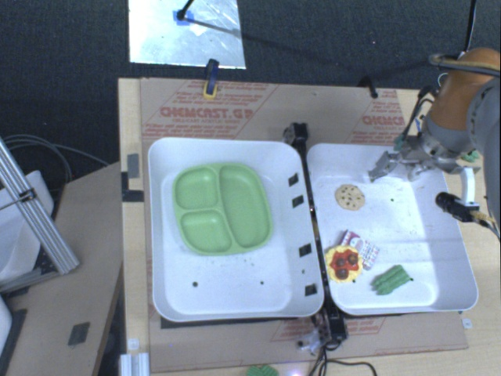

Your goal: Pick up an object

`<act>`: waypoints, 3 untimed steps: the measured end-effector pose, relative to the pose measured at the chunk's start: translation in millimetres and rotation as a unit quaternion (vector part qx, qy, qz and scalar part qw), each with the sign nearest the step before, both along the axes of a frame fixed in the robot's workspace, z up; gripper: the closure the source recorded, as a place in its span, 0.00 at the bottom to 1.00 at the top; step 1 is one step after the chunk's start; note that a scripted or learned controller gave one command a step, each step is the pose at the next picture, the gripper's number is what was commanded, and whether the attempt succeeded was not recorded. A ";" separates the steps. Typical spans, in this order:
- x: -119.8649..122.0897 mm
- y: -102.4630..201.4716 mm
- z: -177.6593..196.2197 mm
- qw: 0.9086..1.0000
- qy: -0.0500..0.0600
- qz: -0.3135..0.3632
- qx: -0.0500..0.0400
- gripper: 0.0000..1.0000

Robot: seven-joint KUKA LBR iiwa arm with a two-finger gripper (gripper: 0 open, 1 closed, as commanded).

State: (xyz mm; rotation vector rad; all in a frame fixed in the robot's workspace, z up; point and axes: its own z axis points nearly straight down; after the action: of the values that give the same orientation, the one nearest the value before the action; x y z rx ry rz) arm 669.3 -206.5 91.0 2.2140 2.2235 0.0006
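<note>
In the right bin (438,288) lie a round chocolate-chip cookie (350,197), a small toy pizza (344,262) with a striped wrapper (364,250) touching its upper right edge, and a green pod-like toy (391,279) near the front. My gripper (396,169) hovers over the bin's far part, up and to the right of the cookie. Its fingers (379,168) are spread open with nothing between them.
The left bin (172,288) holds a green divided plate (221,208). Black clips run along the ridge (309,225) between the two bins. A yellow-and-blue clamp (210,79) stands at the bench's far edge.
</note>
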 end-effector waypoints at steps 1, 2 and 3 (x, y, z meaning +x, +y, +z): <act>0.0 0.2 0.0 1.000 0.000 0.000 0.000 0.00; 1.1 58.3 46.1 1.000 -0.002 0.002 0.001 0.00; -0.4 0.5 22.6 1.000 -0.001 -0.003 0.000 0.00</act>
State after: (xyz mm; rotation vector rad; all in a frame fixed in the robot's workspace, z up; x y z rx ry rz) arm 668.9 -206.0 113.6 2.2189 2.2168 0.0017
